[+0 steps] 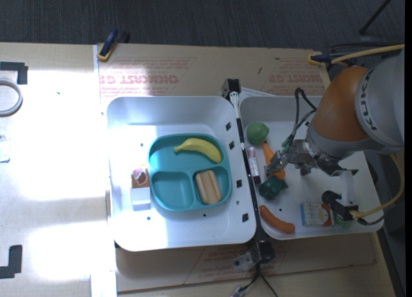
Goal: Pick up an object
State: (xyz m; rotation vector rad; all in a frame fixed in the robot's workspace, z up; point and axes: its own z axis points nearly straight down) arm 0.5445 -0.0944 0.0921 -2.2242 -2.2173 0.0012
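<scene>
The right bin (302,105) holds a green ball (257,133), an orange carrot (268,153), a dark green toy (273,188), a reddish sausage (277,220) and a small printed carton (313,214). My gripper (280,162) reaches in from the right and hangs low over the carrot, just above the dark green toy. Its tip blends with the carrot's orange, so contact is unclear. Nothing is seen lifted off the bin floor.
The left bin (129,112) carries a teal divided plate (168,189) with a banana (198,148) and a bread roll (207,186); a small box (139,178) lies beside it. Black clips (243,160) join the bins. Cables (360,215) trail at the right bin's corner.
</scene>
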